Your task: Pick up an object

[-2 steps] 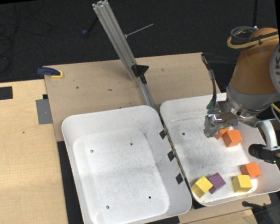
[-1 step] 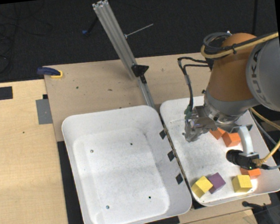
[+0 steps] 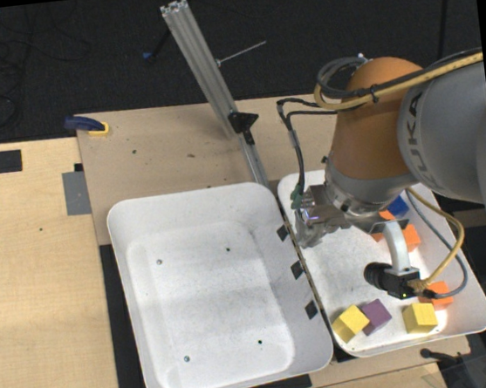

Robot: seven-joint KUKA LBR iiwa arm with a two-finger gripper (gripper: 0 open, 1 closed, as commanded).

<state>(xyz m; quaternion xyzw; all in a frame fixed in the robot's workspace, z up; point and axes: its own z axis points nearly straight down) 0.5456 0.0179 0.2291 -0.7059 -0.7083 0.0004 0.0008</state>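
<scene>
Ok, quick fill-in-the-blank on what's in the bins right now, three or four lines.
1. The blocks lie in the ____ bin.
2. The block touching the purple block is ____.
3. The arm hangs over the ____ bin.
4. The left bin is coloured ____.

Missing words: right; yellow; right; white

Grey arm (image 3: 455, 132), orange band (image 3: 375, 124) above wrist — black and yellow cables (image 3: 447, 247) looping alongside
</scene>
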